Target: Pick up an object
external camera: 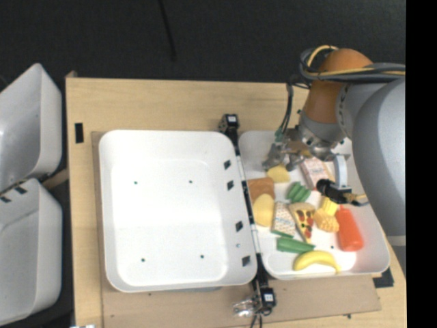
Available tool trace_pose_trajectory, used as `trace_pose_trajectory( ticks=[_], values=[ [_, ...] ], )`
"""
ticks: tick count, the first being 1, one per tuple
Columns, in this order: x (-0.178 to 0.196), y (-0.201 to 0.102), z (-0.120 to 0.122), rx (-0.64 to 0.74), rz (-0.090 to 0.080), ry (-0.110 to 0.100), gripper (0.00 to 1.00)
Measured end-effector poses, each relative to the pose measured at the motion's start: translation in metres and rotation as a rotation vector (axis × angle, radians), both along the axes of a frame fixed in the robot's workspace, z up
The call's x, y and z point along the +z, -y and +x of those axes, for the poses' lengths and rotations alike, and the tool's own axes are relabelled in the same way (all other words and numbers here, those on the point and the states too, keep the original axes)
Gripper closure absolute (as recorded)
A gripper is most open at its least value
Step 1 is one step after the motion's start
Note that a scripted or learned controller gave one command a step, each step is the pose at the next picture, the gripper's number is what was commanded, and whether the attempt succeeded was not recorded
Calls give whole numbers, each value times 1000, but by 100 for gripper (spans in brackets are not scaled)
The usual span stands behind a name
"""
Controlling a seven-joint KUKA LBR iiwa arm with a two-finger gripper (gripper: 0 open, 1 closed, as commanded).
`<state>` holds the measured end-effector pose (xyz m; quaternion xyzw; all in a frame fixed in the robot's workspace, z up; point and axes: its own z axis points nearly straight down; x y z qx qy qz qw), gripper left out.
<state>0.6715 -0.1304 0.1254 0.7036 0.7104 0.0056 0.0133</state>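
Two shallow white bins sat side by side on the bench (164,104): the left bin (164,265) and the right bin (372,258). All the toy food lay in the right bin, spread from its centre toward five o'clock. I counted one banana (315,260), one orange carrot-like piece (349,229), one pizza slice (304,219), one brown bread-like piece (260,186), one pale yellow round piece (263,208) and one small yellow piece (278,174); the green bits and the rest were too jumbled to count. The single grey arm (379,128) came in from three o'clock, and its tool (287,157) hung over the bin's twelve o'clock end, just above the small yellow piece. From where I stood I could not tell whether it was open or closed.
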Motion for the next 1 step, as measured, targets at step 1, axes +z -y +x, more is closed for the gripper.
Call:
trace_pose_trajectory(
  ticks=[1],
  values=[
    [81, -88, -15, 1, 14, -21, 100]
  ],
)
